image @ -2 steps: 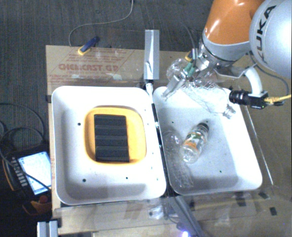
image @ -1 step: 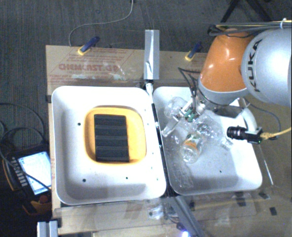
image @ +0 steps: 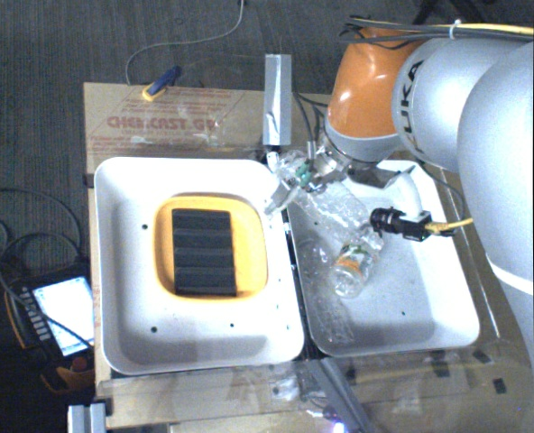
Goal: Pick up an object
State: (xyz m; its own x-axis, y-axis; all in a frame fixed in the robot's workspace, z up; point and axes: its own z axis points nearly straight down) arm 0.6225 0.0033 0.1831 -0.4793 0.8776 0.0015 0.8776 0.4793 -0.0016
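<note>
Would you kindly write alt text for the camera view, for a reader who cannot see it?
A grey and orange robot arm reaches in from the right, its gripper at the top left corner of the right bin, which holds a clear plastic bottle. The left bin holds a yellow tray with a black insert.

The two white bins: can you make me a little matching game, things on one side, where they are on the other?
Things:
1. yellow tray with a black ridged block
2. clear plastic bottle
3. gripper
4. blue and yellow tool

Places:
A. lying in the right bin
B. on the floor beyond the bench
C. in the middle of the left bin
D. over the rim between the two bins, at the far end

Pairs: 1-C, 2-A, 3-D, 4-B
</note>
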